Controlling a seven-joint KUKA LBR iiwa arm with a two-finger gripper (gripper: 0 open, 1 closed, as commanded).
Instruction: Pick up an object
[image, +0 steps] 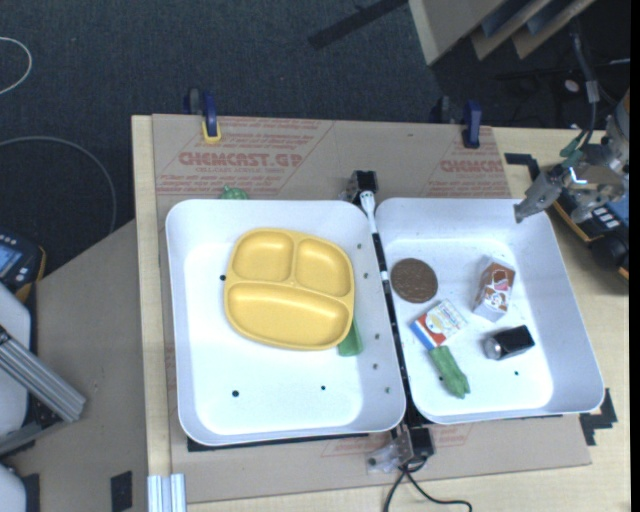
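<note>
The right bin (560, 300) holds several small items: a brown round disc (413, 280), a small red and white carton (494, 289), a red, white and blue packet (438, 325), a green toy piece (452, 372) and a black block (510, 343). My gripper (545, 193) hangs over the far right corner of this bin, above and to the right of the carton. It touches none of the items and nothing shows in it. The arm behind it runs off the right edge of the view.
The left bin (200, 330) holds a yellow divided plate (290, 288) with a green piece (349, 342) poking out at its near right edge. A black divider strip (385, 290) runs between the bins. Blue clamps (208, 105) (471, 125) pin the cardboard base at the back.
</note>
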